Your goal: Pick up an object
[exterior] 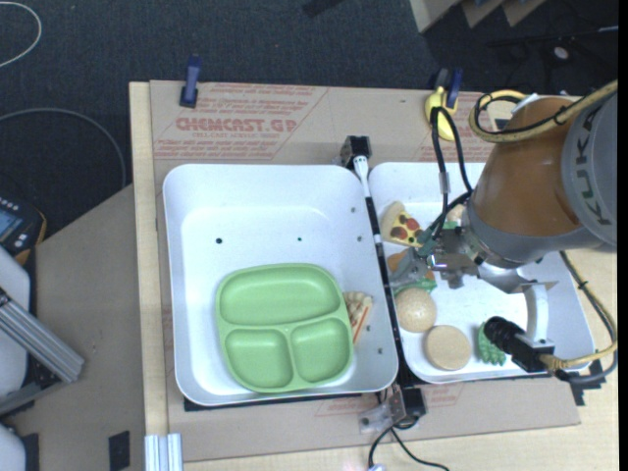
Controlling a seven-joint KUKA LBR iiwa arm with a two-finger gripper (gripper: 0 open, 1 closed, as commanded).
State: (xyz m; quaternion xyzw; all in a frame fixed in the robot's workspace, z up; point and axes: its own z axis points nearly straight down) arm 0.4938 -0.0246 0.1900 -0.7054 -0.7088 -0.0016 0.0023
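Note:
My gripper (433,257) hangs low over the left part of the right bin (574,314). Just under and left of it lies a small green and orange toy food piece (413,277), partly covered by the gripper. A toy pizza slice (400,223) lies just above it near the bin's left wall. Two round tan buns (415,312) (447,346) rest toward the front of that bin. A green leafy toy (491,347) sits at the front, partly hidden.
The left bin (196,224) holds a green divided plate (283,324), with a small tan toy of fries (358,312) beside the plate's right edge. The arm's orange band and grey body cover the right bin's upper right.

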